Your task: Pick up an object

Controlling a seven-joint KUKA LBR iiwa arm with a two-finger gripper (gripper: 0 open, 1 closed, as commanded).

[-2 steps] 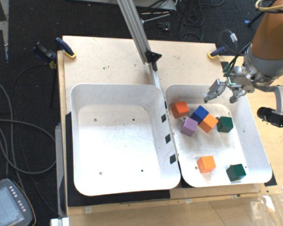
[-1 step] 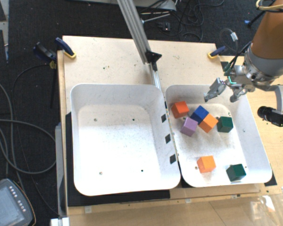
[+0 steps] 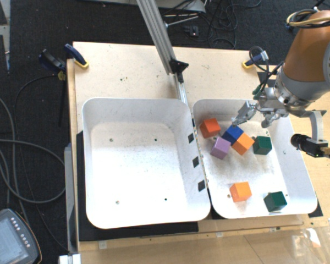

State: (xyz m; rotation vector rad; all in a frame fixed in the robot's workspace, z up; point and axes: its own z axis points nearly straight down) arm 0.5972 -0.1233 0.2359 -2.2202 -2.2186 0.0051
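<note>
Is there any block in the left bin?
No: the left bin holds no block; the orange block, purple block and the others lie in the right bin.

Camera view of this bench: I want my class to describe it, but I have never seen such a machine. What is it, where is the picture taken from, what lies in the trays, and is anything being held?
One fixed camera looks down at a slant. The grey and orange robot arm reaches in from the right, ending in a two-finger gripper. On the bench sit two shallow white bins; the left bin holds no blocks. The right bin holds seven small blocks: three orange cubes, a blue cube, a purple cube and two dark green cubes. The gripper hangs above the cluster; no block is seen between its fingers.
</note>
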